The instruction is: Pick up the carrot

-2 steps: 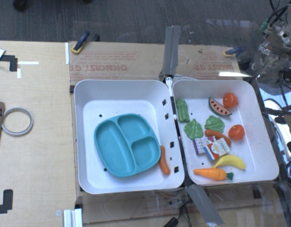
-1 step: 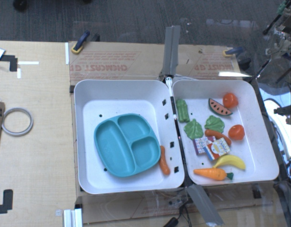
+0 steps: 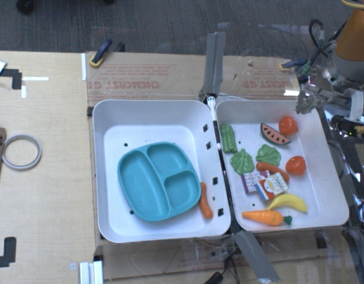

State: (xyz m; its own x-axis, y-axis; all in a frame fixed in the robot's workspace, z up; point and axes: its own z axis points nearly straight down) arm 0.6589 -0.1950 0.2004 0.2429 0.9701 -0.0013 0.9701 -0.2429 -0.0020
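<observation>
The carrot (image 3: 263, 216) is orange with a small green top. It lies flat near the front edge of the right bin (image 3: 332, 176), pointing left, just below a yellow banana (image 3: 290, 203). My gripper (image 3: 306, 102) hangs over the far right corner of that bin, well away from the carrot. It is above and to the right of a watermelon slice (image 3: 275, 133) and a red tomato (image 3: 287, 125). Nothing shows in its grasp.
The right bin also holds a second tomato (image 3: 295, 165), green leafy pieces (image 3: 267, 155), a green pickle (image 3: 228, 138), and small boxes (image 3: 264, 184). The left bin (image 3: 102, 158) holds a teal divided plate (image 3: 160, 181) and an orange sausage-like piece (image 3: 205, 201). A tape roll (image 3: 19, 152) lies on the bench at left.
</observation>
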